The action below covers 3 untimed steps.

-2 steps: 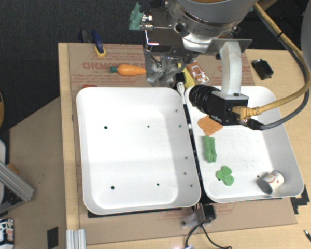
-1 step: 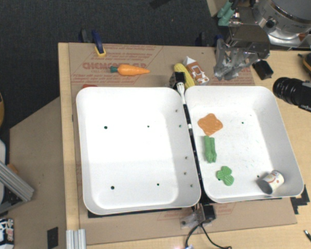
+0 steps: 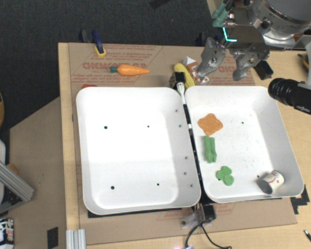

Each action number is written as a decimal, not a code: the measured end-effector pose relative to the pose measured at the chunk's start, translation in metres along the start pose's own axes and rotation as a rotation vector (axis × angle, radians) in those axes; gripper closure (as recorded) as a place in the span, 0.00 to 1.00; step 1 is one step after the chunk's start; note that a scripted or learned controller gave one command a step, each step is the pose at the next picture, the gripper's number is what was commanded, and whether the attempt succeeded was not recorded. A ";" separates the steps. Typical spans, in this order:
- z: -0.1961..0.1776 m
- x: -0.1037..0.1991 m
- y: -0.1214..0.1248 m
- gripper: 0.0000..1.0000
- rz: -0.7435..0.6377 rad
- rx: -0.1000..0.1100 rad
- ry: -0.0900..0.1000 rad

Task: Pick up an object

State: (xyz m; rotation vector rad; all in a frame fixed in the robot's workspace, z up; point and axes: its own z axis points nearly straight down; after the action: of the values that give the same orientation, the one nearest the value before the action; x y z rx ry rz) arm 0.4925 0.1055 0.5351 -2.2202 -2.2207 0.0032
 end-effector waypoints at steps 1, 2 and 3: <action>0.138 0.074 -0.015 0.00 -0.008 0.013 -0.003; 0.403 0.111 0.004 0.00 0.000 0.014 -0.005; 0.384 0.111 0.007 1.00 0.003 -0.002 0.002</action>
State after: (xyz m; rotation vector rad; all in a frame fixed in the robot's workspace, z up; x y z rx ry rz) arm 0.4983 0.2164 0.1512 -2.2238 -2.2170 -0.0003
